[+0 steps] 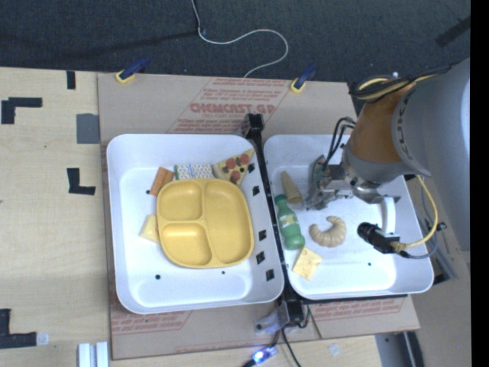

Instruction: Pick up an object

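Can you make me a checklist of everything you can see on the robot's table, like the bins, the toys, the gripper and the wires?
Surface: two white bins, left bin and right bin, on a cardboard sheet.
Job's things: right bin holds a croissant, a green bottle, a cheese piece and a cone.
Clutter: left bin holds a yellow divided plate lying over small toy foods.
Gripper: gripper is low in the right bin, above the croissant; nothing seen between its fingers.
Cables: a white cable behind the bins; a yellow cable by the arm.
Surroundings: dark cloth at the back.
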You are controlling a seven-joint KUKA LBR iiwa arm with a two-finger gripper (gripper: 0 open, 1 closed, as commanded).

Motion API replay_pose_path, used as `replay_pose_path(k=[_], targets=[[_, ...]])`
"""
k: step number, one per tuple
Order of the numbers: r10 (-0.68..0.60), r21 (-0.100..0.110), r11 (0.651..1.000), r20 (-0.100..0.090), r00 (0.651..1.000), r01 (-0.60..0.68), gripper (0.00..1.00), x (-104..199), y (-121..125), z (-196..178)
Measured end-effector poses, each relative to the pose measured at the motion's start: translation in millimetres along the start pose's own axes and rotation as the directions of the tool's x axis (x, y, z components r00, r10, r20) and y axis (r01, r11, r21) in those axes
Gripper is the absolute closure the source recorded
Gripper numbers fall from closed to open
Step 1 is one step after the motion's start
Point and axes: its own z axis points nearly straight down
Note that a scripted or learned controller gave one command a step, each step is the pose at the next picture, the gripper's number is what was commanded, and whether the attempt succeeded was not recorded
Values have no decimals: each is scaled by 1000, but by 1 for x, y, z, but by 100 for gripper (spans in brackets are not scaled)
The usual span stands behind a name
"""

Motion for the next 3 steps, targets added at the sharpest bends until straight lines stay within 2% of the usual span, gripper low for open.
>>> replay_pose_path(k=[1,2,3], targets=[[0,-2,1000,-2,1000,0,100,4,1,-42],[-1,-4,1000,-2,1000,1,100,6,1,-106],[0,-1,1000,-3,1000,0,100,6,2,-131]])
